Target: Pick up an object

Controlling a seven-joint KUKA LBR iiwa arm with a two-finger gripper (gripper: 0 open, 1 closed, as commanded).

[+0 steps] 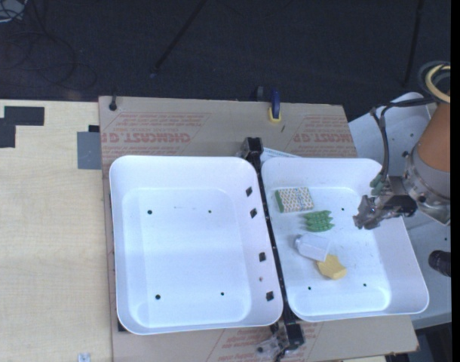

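Camera view: jaws above right bin (411, 277) (toys beside).

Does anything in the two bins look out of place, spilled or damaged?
Nothing stands out. In the right bin, the patterned block, green toy, clear piece and yellow piece lie loosely together, apparently intact. The gripper hangs beside them.

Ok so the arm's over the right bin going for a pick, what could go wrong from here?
The green piece, the clear white piece and the yellow piece lie close together, so a descent could nudge a neighbour or catch two. The gripper sits near the right bin's far-right side, beside the cluster rather than over it, so closing there would likely grab nothing.
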